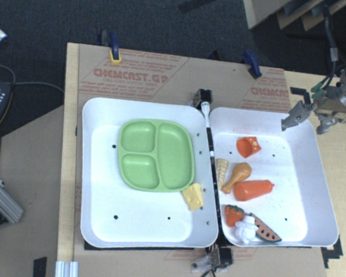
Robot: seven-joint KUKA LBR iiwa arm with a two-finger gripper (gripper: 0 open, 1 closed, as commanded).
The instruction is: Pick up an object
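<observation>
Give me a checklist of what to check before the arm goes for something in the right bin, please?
1. Gripper open: ok, fingers spread, nothing between them.
2. Gripper over right bin: not ok, it hovers at the far right corner.
3. Carrot free to grasp: ok, lies apart.
4. Drumstick free: not ok, touches the cone.
5. Watermelon slice free: not ok, crowded at the near wall.

My wrist and fingers [312, 116]

My wrist is pale grey metal, rounded and a little shiny, with a tan-orange curve above it at the frame's corner. A dark cable runs down to it. My fingers are grey, angular and flat-sided, with a small green-tinted part beside them.
</observation>
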